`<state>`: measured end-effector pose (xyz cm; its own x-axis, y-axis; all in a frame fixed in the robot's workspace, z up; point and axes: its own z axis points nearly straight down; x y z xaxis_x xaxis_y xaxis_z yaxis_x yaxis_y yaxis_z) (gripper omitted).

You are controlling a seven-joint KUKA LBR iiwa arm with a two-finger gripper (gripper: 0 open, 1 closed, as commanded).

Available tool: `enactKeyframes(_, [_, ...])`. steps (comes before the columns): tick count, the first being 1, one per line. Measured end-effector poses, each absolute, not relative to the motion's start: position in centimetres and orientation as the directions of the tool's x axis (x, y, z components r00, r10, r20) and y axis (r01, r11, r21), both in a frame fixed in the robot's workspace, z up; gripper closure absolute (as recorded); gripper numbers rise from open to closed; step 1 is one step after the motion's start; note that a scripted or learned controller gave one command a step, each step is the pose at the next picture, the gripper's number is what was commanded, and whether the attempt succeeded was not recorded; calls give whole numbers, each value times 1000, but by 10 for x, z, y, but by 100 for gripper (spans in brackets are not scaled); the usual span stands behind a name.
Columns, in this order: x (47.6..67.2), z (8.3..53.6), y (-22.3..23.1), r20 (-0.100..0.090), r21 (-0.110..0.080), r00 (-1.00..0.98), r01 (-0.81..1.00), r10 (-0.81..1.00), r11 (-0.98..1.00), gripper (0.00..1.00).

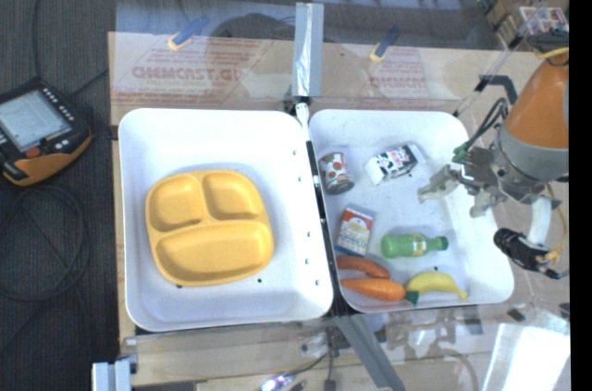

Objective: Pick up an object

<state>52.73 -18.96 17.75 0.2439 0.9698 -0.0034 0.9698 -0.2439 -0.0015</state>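
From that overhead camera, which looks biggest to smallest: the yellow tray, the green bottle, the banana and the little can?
1. Yellow three-compartment plastic tray, by far the largest.
2. and 3. Green plastic bottle and yellow banana: they look about alike, so I won't rank them.
4. Small round red-labelled can, the smallest.

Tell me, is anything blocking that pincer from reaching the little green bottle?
Nothing visible does. The pincer hangs over the right bin, and bare white floor lies between it and the green bottle. The banana lies beyond.

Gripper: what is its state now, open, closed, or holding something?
Gripper: above the right bin; open or closed cannot be told, and nothing is seen in it.
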Motion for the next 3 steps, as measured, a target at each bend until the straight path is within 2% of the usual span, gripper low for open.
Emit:
enactKeyframes(1, [488,90,-173,-2,13,118,993,993,-118,0])
enactKeyframes(2, [548,134,-146,-1,-1,62,998,998,-62,0])
enactKeyframes(3, [649,97,-160,5,-25,-196,980,981,196,0])
